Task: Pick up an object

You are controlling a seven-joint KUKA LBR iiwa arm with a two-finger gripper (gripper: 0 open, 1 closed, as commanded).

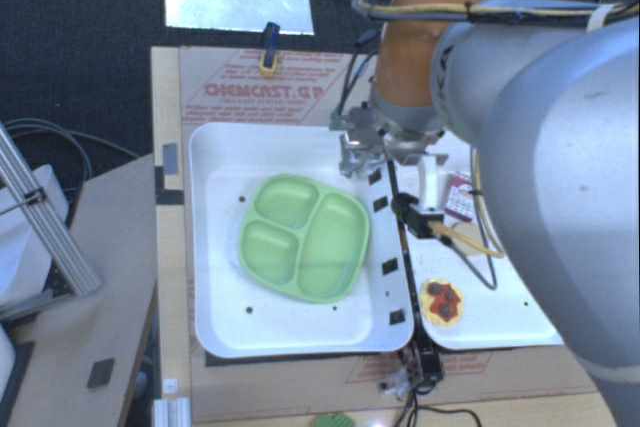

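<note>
**Gripper above the divider between the bins**

Gripper (pixel 362 158) hangs at upper centre; whether it is open cannot be told. Left of centre, a green divided tray (pixel 303 237) lies flat in the left bin (pixel 215 245). At lower right, a small pizza toy (pixel 442 301) rests in the right bin (pixel 510 315).

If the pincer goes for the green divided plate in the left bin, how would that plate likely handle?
The green divided plate looks like moulded plastic, so probably stiff and light. It lies flat and wide, so a top grasp likely needs its rim or a divider. Its smooth surface may slip, and a push would probably slide it rather than tip it.
</note>
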